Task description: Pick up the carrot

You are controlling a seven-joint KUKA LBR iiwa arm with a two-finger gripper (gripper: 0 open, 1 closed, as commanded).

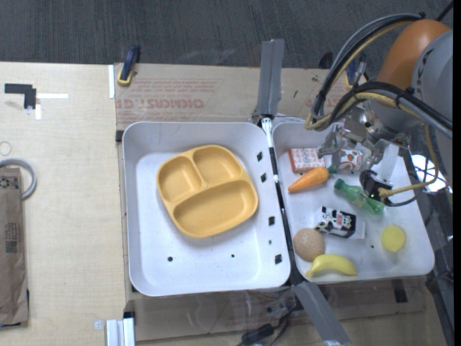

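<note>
The orange carrot point(308, 179) lies on the floor of the right bin point(414, 262), near its left wall, with its thick end pointing up and right. My gripper point(346, 148) hangs over the back of the same bin, just up and right of the carrot's thick end and apart from it. A small white and orange item point(348, 160) sits right beneath the gripper. The carrot is not in the gripper.
The right bin also holds a red and white packet point(302, 157), a green bottle point(359, 197), a cow-print carton point(337, 222), a lemon point(392, 238), a brown round fruit point(309, 243) and a banana point(331, 266). A yellow divided plate point(207, 189) lies in the left bin point(144, 265).
</note>
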